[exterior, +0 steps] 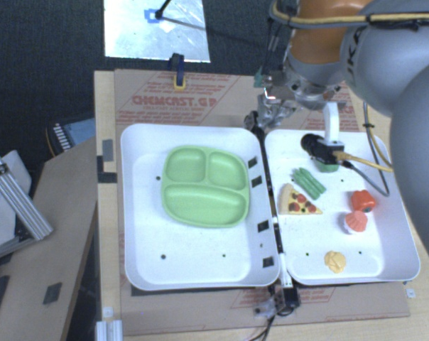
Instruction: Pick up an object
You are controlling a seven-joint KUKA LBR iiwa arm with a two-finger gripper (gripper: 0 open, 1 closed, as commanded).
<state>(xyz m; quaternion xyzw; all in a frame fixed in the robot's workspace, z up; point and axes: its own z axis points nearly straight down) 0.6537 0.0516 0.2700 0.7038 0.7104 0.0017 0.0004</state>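
Camera view | white bins (147, 251) on printed cardboard (200, 99) | dark carpet (40, 48) around | pincer (265, 119) at far rim, state unclear

The grey robot arm with an orange band (399, 55) is cut off by the top and right edges and hides the far right corner of the right shallow white plastic bin (388, 258), where a small dark green item (329, 167) is partly covered and unidentifiable.

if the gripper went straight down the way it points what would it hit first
Probably the far left corner rim of the right bin, by the seam with the left bin; the gripper hangs over it. Depth is unclear from this slanted view.
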